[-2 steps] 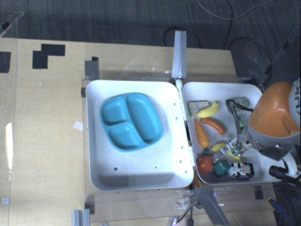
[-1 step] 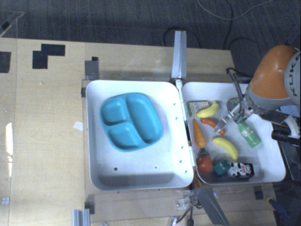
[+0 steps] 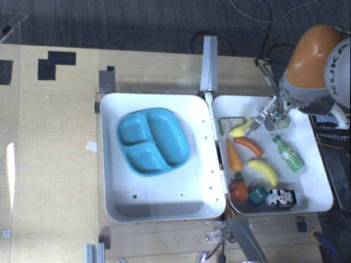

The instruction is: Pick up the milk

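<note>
Looking down from the claw (image 3: 272,118), you find the milk (image 3: 281,198) toward the near rim of the right bin (image 3: 323,199), well apart from it and almost straight below in the view. The carton lies on its side, long axis running left to right along that rim, just right of the teal ball (image 3: 258,194). The yellow banana (image 3: 262,171) lies between claw and milk. Whether the claw is released or clenched, you cannot tell; nothing shows gripped.
</note>
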### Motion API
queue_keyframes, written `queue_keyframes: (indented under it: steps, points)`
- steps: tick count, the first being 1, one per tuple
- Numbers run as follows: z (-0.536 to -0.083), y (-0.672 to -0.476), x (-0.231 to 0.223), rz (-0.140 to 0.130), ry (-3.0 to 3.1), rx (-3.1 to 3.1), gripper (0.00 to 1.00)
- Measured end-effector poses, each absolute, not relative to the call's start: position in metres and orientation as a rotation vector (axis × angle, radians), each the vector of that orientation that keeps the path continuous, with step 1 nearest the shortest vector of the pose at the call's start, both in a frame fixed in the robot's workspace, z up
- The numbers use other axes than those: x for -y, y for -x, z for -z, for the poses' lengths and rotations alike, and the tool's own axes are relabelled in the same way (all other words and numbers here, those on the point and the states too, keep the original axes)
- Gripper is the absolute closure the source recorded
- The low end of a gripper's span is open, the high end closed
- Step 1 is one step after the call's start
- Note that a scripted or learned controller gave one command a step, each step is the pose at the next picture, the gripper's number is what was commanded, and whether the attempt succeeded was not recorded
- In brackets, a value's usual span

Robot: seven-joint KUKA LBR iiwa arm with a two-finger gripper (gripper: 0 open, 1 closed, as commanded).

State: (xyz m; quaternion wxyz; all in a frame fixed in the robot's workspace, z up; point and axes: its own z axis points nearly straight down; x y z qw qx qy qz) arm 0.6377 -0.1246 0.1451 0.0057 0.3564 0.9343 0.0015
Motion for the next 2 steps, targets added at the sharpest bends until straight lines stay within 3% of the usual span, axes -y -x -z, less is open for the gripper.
queue_keyframes:
  steps: [1,2]
  points:
    - [-0.127,-0.663,0.163,-0.002,-0.912,-2.995,0.0]
    - [-0.127,-0.638,0.205,-0.001,-0.842,-3.016,0.0]
